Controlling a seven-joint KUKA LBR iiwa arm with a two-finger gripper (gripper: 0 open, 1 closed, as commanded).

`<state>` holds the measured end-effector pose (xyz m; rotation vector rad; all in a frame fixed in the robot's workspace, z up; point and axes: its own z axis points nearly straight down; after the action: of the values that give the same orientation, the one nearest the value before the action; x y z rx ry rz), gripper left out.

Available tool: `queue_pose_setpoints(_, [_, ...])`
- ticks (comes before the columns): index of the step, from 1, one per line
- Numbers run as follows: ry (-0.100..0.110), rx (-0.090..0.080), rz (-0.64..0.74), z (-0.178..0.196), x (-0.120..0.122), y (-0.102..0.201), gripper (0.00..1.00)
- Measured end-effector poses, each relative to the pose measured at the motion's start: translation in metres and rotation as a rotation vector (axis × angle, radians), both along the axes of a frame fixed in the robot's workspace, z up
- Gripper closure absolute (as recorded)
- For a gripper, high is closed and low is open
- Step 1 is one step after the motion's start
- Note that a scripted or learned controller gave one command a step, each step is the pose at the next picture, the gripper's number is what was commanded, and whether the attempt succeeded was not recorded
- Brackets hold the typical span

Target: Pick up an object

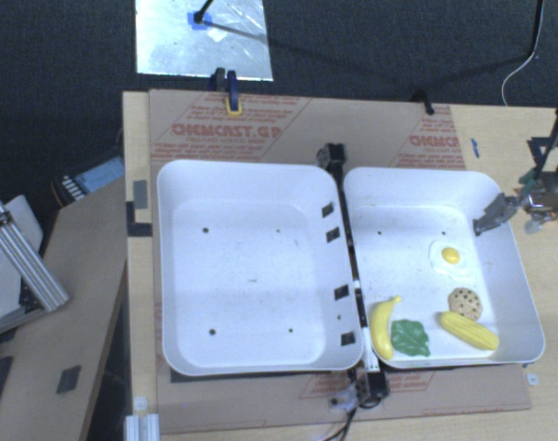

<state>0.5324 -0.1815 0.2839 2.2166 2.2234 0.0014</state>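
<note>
The gripper [492, 215], whose opening I cannot tell, hovers at the right bin's [403, 186] two o'clock rim; the corn cob [469, 331] looks light, stiff, best pinched mid-length.

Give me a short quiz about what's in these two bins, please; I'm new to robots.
1. True or false: the banana lies in the left bin.
2. Which thing lies closest to the gripper? A) fried egg B) cookie C) corn cob
3. Fill in: the green leaf lies right beside the ____.

Key: 1 false, it lies in the right bin. 2 A. 3 banana.
</note>
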Motion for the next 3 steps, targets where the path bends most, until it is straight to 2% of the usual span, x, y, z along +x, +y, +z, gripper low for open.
queue_pose_setpoints(1, [-0.015,0.000,0.010,0.123,-0.012,0.077,0.00])
queue_pose_setpoints(2, [0.016,0.003,-0.002,-0.112,-0.002,0.083,0.00])
queue_pose_setpoints(3, [-0.018,0.002,0.009,0.044,0.020,0.142,0.00])
